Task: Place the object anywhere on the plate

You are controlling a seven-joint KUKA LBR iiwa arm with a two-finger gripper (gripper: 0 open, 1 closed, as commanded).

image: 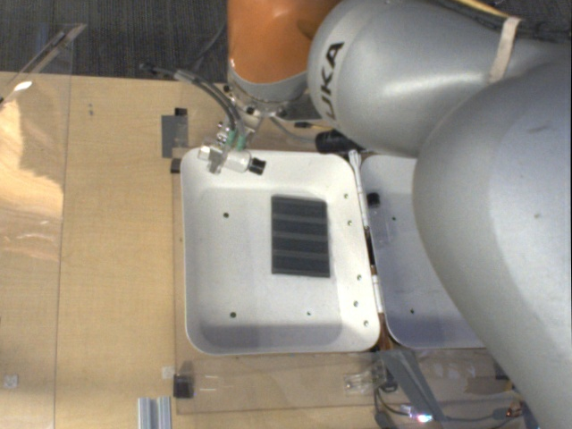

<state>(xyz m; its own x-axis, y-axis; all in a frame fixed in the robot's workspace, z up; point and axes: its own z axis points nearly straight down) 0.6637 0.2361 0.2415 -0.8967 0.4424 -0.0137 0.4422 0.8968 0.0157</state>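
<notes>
Two white bins on the table (107,239): the left bin (223,266) holds one dark ribbed slab (300,236) lying flat near its middle, apart from every wall. The right bin (402,266) is mostly covered by the arm (402,70) (one small dark speck (372,200) at its left rim, too small to identify). Pincer (232,148) hangs over the left bin's upper left corner, well apart from the slab; spread or pressed together, cannot tell.

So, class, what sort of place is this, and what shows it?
Probably a robotics lab: a big grey arm reaches over a wooden bench holding a white bin and a second bin.
</notes>
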